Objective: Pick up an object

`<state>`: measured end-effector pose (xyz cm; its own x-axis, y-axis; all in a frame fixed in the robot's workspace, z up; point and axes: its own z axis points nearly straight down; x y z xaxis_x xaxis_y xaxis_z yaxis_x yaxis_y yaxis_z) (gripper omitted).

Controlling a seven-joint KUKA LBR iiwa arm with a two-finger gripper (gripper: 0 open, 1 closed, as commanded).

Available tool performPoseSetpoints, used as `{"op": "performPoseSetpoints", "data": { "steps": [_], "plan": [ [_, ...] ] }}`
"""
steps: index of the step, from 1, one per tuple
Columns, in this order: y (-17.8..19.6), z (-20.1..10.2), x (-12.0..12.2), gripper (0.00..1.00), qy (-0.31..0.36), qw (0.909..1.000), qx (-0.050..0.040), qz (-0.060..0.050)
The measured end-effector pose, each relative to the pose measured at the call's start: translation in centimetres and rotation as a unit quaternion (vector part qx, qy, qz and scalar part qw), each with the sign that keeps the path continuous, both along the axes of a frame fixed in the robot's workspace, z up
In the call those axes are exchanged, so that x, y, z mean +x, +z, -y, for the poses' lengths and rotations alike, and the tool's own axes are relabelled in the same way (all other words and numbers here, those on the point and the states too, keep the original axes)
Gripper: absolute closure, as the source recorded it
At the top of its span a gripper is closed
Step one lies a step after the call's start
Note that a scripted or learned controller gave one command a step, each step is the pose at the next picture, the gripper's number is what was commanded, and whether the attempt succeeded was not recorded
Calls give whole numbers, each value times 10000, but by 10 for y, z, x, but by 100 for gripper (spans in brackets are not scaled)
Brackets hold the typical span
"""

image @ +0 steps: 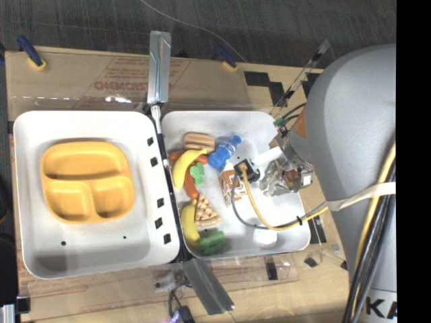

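Gripper low inside the right bin, right of the blue bottle and slightly below it. Opening width: cannot tell under the wrist clutter. Nothing seen held.

Likeliest target: brown-and-white packet, just below the bottle and just beside the gripper.

Possible trouble:
- Could pinch the yellow cable, looping below and right of the bottle close under the tool, instead of a toy.
- Could skid off the bottle itself: rounded, smooth, glossy plastic, lying on its side, apt to roll.
- Could drag two things at once; toys left of the bottle packed touching.

Materials and shapes:
- Bun, up-left of the bottle: tan, domed, matte.
- Banana, left of the bottle: curved, slick yellow plastic.
- Pizza slice, below the bottle: flat wedge, thin, hard to get under.
- Small white piece, below-right of the bottle: blocky, apart from the rest.
- Yellow tray, far left of the bottle: moulded, three shallow wells.
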<state>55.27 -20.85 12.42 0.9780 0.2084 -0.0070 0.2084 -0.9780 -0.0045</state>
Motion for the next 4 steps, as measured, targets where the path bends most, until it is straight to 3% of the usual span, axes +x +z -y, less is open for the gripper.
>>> {"op": "performPoseSetpoints", "data": {
  "steps": [1,2,3,4],
  "plan": [
    [1,0,1,0,3,10000,2,10],
    [-34,-41,46,0,3,10000,1,23],
    [-34,-37,20,0,-5,10000,2,4],
    [-19,-88,-32,0,19,10000,8,10]
  ]
}}
